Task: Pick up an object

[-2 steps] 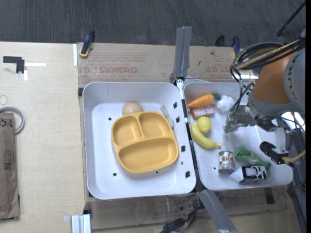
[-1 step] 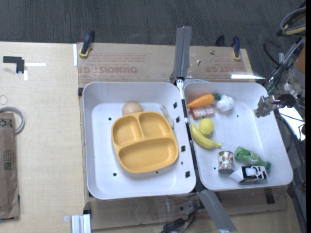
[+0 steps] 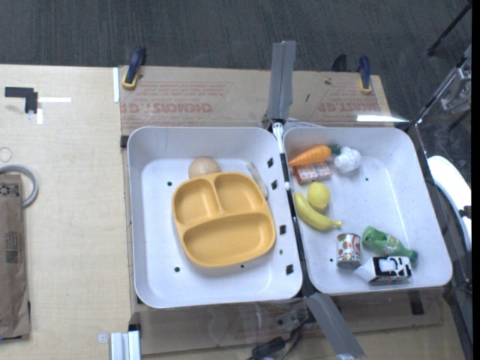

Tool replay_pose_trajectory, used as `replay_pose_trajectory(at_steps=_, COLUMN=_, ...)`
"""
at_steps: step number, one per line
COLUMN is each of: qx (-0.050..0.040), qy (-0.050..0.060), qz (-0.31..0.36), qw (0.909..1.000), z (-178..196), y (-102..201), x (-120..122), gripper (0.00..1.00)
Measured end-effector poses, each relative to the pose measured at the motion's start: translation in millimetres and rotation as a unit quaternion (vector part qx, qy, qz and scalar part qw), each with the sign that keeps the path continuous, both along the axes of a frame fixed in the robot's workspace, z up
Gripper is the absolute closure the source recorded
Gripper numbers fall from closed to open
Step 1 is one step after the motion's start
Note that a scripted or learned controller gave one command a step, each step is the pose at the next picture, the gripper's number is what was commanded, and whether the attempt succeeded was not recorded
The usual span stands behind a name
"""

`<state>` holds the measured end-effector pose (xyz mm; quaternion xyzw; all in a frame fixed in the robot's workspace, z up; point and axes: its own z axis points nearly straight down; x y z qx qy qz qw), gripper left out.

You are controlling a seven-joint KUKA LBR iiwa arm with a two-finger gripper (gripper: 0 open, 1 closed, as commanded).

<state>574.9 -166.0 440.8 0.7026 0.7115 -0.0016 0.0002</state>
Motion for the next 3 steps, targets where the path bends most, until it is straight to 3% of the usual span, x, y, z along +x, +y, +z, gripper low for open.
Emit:
replay_pose_trajectory(at_steps=1, qx=0.0004, qy=0.0, qz=-0.028, qw=0.9996, z=-128, y=8, x=1, gripper=1.0)
replay_pose_trajectory(at_steps=2, qx=0.0005, qy=0.0, qz=-0.031, qw=0.9995, z=-104, y=-5, x=-39, gripper=1.0)
replay_pose_trajectory(at_steps=3, qx=0.0004, qy=0.0, qz=-0.056, qw=0.9984, z=-79, y=-9, x=-97, gripper=1.0)
